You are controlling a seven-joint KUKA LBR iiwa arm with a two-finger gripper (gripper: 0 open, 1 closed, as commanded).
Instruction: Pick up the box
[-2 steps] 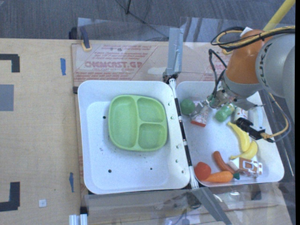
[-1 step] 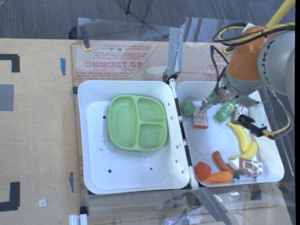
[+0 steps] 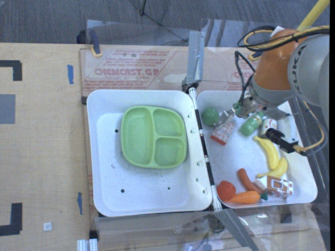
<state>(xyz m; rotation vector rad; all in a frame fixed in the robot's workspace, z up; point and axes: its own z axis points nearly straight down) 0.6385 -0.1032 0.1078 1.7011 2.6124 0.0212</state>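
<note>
Nearest the lens, the arm (image 3: 293, 67) is seen high at the right, well above and to the right of the box (image 3: 223, 132), its orange band turned upward. Far to the left of the box, a green plate (image 3: 154, 137) is seen lying in the left bin (image 3: 104, 192). Just up and left of the box a green ball (image 3: 211, 115) is found, and the box itself lies tilted on the floor of the right bin (image 3: 306, 190), near that bin's upper left part. The gripper (image 3: 243, 109) is placed just beyond the box's upper right end; whether it is spread or closed cannot be told, and contact with the box cannot be made out. A green bottle (image 3: 250, 124) lies just right of the box, a banana (image 3: 272, 155) further right and lower. The step in hand is judged to be the approach, with no grasp yet established. For the next move, the gripper would need to be brought down and left over the box and turned to suit its tilt, with the ball and bottle kept clear.
</note>
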